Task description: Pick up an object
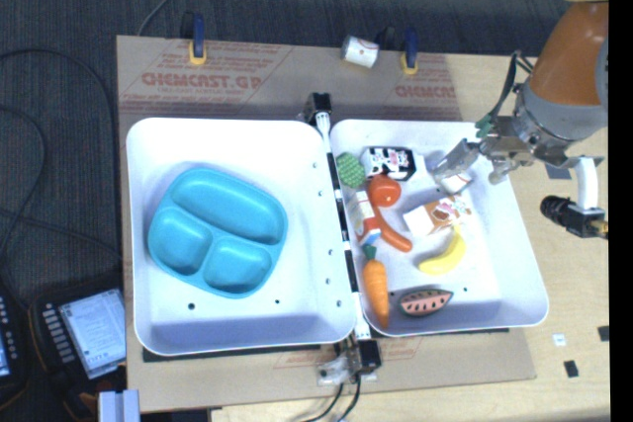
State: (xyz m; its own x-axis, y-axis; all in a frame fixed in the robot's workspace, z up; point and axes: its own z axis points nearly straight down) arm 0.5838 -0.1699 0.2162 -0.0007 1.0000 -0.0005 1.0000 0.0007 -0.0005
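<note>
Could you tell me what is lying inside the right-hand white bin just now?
The right bin holds a carrot, banana, watermelon slice, tomato, sausage and small cartons. Whatever lies beneath that pile is covered.

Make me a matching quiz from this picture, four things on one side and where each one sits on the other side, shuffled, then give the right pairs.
Things:
1. blue divided plate
2. carrot
3. banana
4. watermelon slice

Places:
A. near edge of the right bin, right of the carrot
B. left bin
C. right bin, against the wall shared with the left bin
D. right bin, right of the sausage

Pairs: 1-B, 2-C, 3-D, 4-A
</note>
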